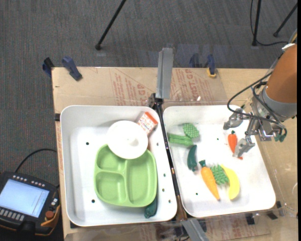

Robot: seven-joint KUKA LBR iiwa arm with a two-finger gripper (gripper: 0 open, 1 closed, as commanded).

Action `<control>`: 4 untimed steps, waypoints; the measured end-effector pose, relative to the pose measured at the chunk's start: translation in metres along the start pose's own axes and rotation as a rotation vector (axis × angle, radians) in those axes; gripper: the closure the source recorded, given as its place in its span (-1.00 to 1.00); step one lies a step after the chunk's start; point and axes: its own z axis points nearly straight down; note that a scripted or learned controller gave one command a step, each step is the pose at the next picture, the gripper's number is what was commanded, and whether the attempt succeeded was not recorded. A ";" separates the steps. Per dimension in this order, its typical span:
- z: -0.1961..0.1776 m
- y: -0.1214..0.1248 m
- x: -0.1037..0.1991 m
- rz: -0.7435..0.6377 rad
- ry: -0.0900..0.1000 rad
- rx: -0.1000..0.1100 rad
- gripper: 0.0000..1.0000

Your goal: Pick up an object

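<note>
the gripper (240,134) hangs over the right bin (269,185) with its fingers spread apart, nothing clamped between them. a small red-orange carrot (232,141) lies on the bin floor in the gap between the two fingertips, nearer the upper finger (233,120); whether either one touches it cannot be told. below and left of the fingers sit a yellow banana (234,185), a larger orange carrot (209,181) and a dark green vegetable (191,157). well to the left of the fingers, the left bin (70,185) holds a green divided tray (124,179) and a white plate (127,139).
</note>
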 end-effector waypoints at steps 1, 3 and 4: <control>0.102 0.046 0.031 -0.123 0.004 -0.003 -1.00; 0.092 0.071 0.100 -0.025 0.002 -0.001 1.00; 0.102 0.106 0.075 0.205 0.002 0.000 1.00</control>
